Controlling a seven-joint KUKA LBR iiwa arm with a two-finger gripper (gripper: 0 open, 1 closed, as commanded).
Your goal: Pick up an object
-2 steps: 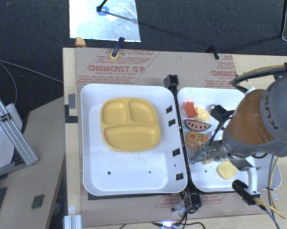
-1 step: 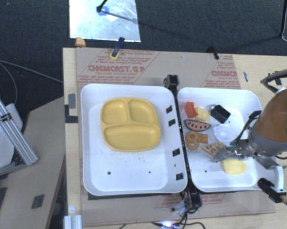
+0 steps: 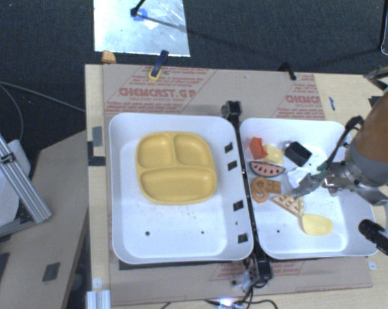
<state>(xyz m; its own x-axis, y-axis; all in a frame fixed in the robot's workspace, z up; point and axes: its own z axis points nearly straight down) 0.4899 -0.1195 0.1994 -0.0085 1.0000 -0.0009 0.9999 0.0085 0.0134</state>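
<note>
hand (image 3: pixel 303 187): low in right bin (image 3: pixel 332 240), grip state unclear | target: pizza slice toy (image 3: pixel 288 203) just below hand, beside pretzel (image 3: pixel 265 188) | handling: likely light, stiff, flat plastic; pinch across edges

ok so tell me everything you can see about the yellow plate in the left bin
The yellow plate looks like matte plastic, a rounded rectangle with raised ridges splitting it into three compartments: two small ones at the far side, one wide one nearer the camera. It lies flat and right way up on the floor of the left bin, a bit towards the far side. All its compartments look bare, and nothing else touches it.
</note>
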